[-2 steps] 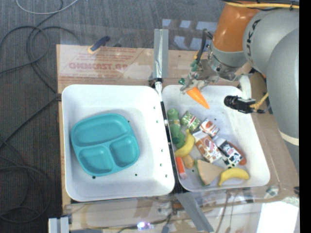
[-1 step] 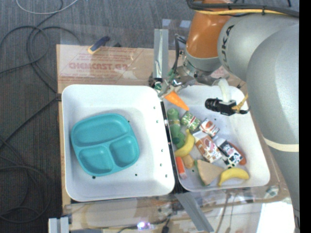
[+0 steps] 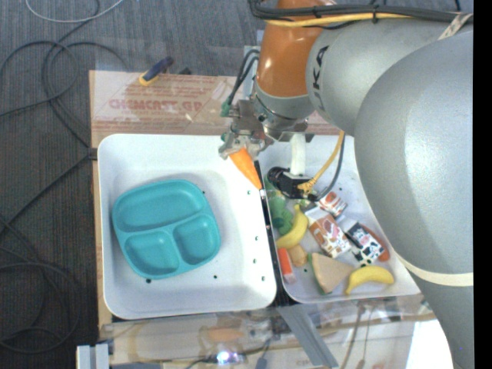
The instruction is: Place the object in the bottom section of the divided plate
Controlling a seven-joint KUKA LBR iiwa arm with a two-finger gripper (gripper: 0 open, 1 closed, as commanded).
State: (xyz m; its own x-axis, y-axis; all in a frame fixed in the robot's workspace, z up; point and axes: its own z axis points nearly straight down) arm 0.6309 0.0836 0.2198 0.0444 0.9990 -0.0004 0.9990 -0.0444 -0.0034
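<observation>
Two shallow white bins sit side by side on the desk, seen from above at a slant. Use the teal divided plate (image 3: 165,237) in the left bin (image 3: 115,156) as your landmark. Up and to the right of the plate, over the rim between the bins, the gripper (image 3: 244,138) hangs from the grey arm with its orange band. An orange, carrot-like object (image 3: 247,167) pokes out just below it, and the jaws appear clamped on its upper end, though the contact is partly hidden.

To do this step well, carry the object down and left until it is over the plate's section nearest the bottom edge of the view, lower it close, then release so it cannot roll across a divider.

Right of the plate, the right bin (image 3: 350,171) holds a banana (image 3: 369,277) and small printed cartons (image 3: 332,229); their labels are too small to read. Faded red lettering on the cardboard (image 3: 157,106) above the plate is likewise illegible.
</observation>
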